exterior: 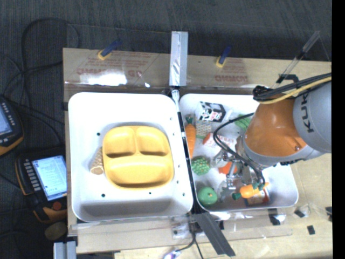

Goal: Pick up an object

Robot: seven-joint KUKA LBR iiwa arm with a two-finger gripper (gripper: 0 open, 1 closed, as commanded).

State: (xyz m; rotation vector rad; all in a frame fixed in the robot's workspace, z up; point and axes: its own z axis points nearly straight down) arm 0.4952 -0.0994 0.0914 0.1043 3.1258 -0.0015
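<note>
Two white bins sit side by side on your bench, and nearest you, at the front of the right bin (288, 196), the gripper (243, 186) is down among the clutter beside a small orange object (248, 190) that lies on something reddish; you cannot tell from this slanted view whether it is shut on the orange object or merely touching it, so treat the grasp as unconfirmed. Just to its left at the front sits a green ball-like object (208, 195), and a little further back a green textured piece (200, 165). Beyond that, along the divider, you see an orange carrot-shaped toy (190, 137), and at the far end of the bin a black-and-white packet (211, 111). The grey arm with its orange band (275, 131) covers much of the bin's right side, hiding whatever lies under it. In the left bin (81, 161) a yellow divided tray (138, 155) rests with a tan cone-like item (97, 162) touching its left edge. By your reckoning, the reach and descent look done; closing firmly on a piece and lifting it out of the bin remain to be shown.
</note>
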